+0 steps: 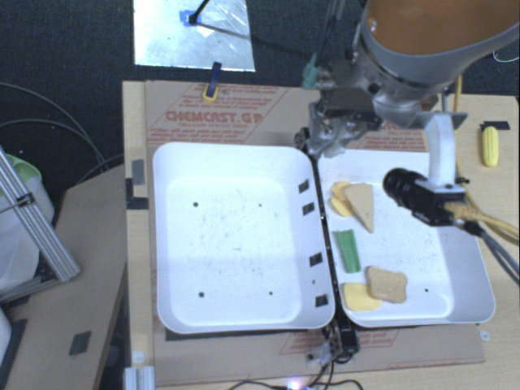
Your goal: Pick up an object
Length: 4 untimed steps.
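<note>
**JAWS AT FAR END OF BIN DIVIDE; OBJECTS IN RIGHT BIN**

**Left bin** (227, 242): white and shallow. It sits on a cardboard sheet (244, 112) with red lettering, which covers the surface. A small blue-and-yellow item (213, 84) lies at the sheet's far edge, beyond this bin.

**Divide:** the two bins meet along their inner rims. The jaws hang over the far end of this line, close above the rims. From this side I cannot tell whether they are released or clenched. The arm (431, 23), grey with an orange band, comes in from the upper right.

**Right bin** (479, 299): holds the objects to pick. All lie nearer the front than the jaws.
- Yellow slices (339, 195) lie near the divide toward the far end. A tan wedge (363, 208) overlaps them.
- A green stick (348, 250) lies just in front of these, roughly parallel to the divide.
- A yellow disc (358, 298) lies at the front, with a toast piece (387, 284) touching its right side.

**Right of the bin:** a yellow cob (490, 145) rests on the surface.
</note>
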### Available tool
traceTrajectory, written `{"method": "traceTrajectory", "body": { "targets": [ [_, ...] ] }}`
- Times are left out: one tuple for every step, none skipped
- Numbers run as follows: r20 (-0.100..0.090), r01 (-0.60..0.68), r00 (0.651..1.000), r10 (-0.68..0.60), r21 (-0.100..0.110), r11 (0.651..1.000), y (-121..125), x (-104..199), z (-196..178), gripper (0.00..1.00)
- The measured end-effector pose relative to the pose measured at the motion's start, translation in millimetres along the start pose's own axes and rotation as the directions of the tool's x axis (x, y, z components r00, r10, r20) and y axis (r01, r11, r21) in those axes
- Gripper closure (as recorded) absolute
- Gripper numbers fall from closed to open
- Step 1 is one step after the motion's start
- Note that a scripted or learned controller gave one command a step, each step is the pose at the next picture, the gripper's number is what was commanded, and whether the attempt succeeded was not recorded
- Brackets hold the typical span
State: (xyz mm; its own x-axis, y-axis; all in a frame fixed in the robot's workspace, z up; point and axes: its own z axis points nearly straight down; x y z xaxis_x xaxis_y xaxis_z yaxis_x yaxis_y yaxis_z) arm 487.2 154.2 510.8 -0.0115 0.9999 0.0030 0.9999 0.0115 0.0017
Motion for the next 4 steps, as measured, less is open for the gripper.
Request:
{"method": "traceTrajectory", "body": {
  "targets": [
    [0.007,-0.003,1.000,0.003,0.016,1.000,-3,63,161,1.00],
    [0.001,-0.004,1.000,0.004,-0.001,1.000,1,61,141,1.00],
    [0.009,-0.014,1.000,0.014,0.014,1.000,-2,30,281,1.00],
    [-0.007,-0.006,1.000,0.005,-0.018,1.000,1,58,53,1.00]
  ]
}}
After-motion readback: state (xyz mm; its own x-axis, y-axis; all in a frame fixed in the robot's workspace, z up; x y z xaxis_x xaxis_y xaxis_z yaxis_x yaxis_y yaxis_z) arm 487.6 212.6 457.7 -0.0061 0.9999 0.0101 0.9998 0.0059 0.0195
